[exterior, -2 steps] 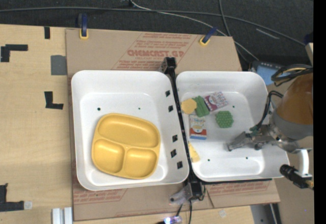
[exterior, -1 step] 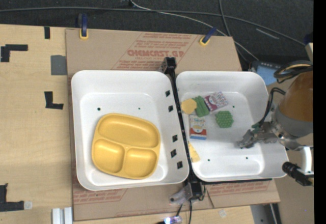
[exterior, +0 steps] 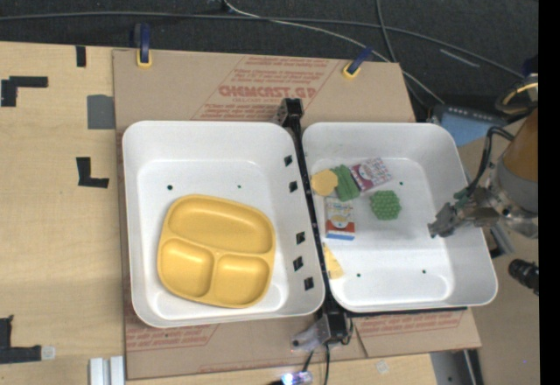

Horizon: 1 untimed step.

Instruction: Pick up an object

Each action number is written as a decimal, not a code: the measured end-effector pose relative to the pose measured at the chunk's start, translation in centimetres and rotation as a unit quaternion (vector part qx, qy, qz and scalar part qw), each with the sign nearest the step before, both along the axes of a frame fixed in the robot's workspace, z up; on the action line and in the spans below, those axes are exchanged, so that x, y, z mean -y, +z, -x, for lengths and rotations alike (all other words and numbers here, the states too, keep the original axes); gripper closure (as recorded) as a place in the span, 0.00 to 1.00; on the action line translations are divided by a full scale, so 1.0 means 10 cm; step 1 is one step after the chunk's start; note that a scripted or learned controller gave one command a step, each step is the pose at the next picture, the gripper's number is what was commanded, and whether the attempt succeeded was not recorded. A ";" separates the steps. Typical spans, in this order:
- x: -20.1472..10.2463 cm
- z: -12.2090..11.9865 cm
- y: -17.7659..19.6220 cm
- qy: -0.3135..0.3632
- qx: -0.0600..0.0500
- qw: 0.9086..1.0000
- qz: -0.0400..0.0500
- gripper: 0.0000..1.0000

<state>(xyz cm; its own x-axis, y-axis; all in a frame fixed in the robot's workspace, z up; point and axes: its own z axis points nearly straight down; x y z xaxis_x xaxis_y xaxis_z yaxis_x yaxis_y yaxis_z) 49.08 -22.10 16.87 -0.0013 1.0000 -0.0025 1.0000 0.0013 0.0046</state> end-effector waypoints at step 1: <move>-0.03 -0.04 0.63 0.000 0.000 1.000 0.000 1.00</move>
